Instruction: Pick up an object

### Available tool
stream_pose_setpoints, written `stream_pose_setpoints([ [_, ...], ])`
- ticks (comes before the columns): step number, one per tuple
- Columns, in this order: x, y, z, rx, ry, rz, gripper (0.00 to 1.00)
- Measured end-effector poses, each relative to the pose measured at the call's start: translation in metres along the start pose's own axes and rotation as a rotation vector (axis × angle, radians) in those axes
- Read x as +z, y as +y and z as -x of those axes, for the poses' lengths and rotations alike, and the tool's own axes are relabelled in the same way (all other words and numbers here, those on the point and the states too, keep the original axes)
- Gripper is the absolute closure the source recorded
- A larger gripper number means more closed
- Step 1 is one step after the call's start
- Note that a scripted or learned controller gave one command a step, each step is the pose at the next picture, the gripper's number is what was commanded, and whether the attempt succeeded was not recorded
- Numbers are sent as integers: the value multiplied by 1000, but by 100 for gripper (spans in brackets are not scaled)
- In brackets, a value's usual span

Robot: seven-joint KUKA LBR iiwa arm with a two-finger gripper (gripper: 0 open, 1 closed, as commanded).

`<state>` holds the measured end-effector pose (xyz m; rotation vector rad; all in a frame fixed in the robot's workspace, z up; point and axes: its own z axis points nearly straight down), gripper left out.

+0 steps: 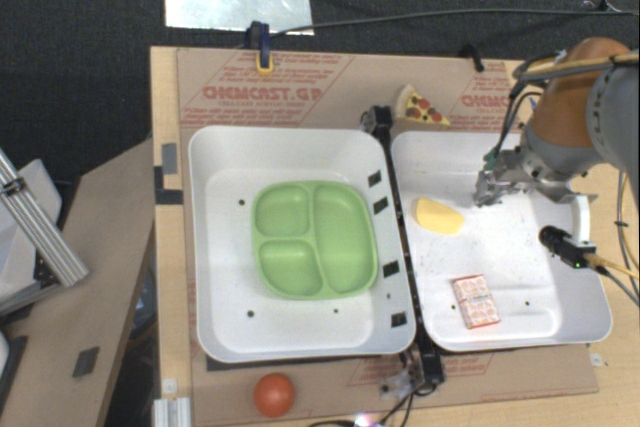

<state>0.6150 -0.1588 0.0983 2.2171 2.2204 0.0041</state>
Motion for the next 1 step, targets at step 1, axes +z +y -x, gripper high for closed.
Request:
stream_pose_setpoints([
  [1, -63, 4, -3, -3, 0, 1, 100],
])
